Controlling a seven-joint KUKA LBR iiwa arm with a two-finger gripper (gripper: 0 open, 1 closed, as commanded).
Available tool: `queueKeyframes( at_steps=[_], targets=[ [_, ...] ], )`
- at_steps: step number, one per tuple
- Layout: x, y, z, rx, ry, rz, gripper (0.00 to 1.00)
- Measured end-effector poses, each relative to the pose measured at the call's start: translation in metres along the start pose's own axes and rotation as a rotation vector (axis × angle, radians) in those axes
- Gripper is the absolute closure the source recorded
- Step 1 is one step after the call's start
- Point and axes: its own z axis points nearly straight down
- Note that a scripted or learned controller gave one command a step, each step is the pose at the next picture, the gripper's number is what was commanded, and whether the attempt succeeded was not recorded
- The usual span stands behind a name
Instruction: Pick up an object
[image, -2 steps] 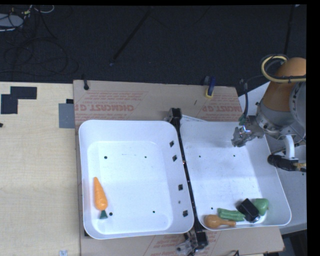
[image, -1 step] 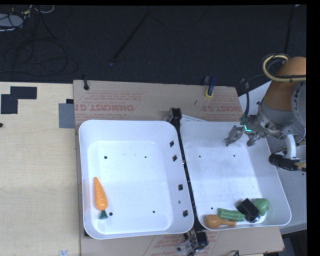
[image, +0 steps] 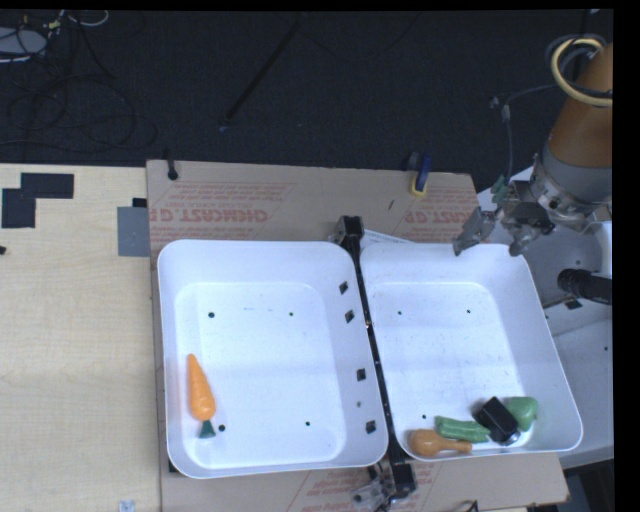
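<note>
Arm: grey, with an orange band (image: 580, 115) above the wrist, reaching in from the right and hanging over the far right corner of the right bin (image: 470, 300).
Claw (image: 497, 232): its two fingers are spread wide apart, nothing between them; it sits above the bin's far rim, well apart from every object.
Right bin, near right corner: a small cluster lies together. A black block (image: 497, 419) rests tilted on a green piece (image: 520, 409), with a second green, pod-shaped thing (image: 462, 429) just beside it to the left.
Right bin, near rim: an orange-tan, pear-shaped object (image: 436, 443) lies on its side, touching or almost touching the green pod.
Left bin (image: 255, 265): a toy carrot (image: 201, 391) lies along the left wall near the front, orange body pointing away, dark green top toward the near edge.
Surface (image: 70, 340): pale wood at the left, with brown cardboard (image: 300, 205) under both bins.
Between the bins: a black strip (image: 362, 340) runs along the shared edge.
</note>
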Motion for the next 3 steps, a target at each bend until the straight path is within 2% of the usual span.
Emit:
queueKeyframes(
  at_steps=[1, 2, 3],
  targets=[
    [0.070, 0.021, -0.094, 0.002, 0.001, -0.003, 0.00],
    [0.233, 0.021, -0.161, 0.007, 0.005, -0.011, 0.00],
    [0.158, -0.111, -0.264, 0.007, 0.002, 0.012, 0.00]
  ],
)
